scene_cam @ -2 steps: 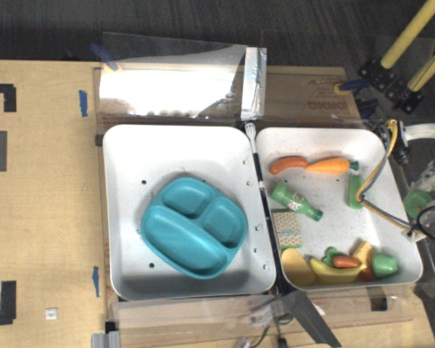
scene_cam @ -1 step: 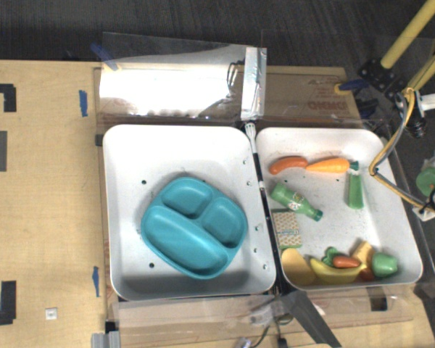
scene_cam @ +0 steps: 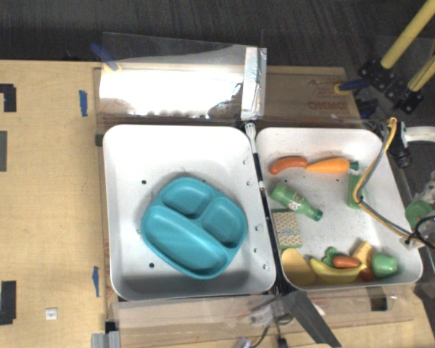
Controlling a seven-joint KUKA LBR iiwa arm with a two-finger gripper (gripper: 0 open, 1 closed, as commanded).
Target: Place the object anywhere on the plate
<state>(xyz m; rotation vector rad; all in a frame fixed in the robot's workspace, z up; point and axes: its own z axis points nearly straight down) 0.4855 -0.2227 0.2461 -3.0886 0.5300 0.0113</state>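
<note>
Pincer (scene_cam: 423,216) sits at the far right, just outside the right rim of the right bin (scene_cam: 315,138). It is mostly cut off and dark, so I cannot tell whether it is released or clenched, and nothing is seen grasped in it. Left bin (scene_cam: 123,194) carries a teal divided plate (scene_cam: 194,227), lying a little below the bin's centre and turned at an angle, with two small compartments toward the back edge and one long one toward the front. A shiny clear plastic sheet (scene_cam: 174,85) lies on the bench just behind the left bin's back edge. The objects that could go on the plate all lie in the right bin, and which one is meant cannot be told. A yellow-and-black cable (scene_cam: 360,187) loops over that bin's right side. Near the back edge lie an orange carrot (scene_cam: 326,167) and a red-orange sausage-like piece (scene_cam: 287,164), end to end. A green bottle (scene_cam: 296,202) lies tilted by the left edge, with a patterned square (scene_cam: 288,229) just in front of it. At the front edge is a cluster: yellow wedge (scene_cam: 296,267), banana (scene_cam: 335,270), a red piece (scene_cam: 346,262) on top of it, possibly a pepper, and a green round piece (scene_cam: 385,264) at the front right corner.
</note>
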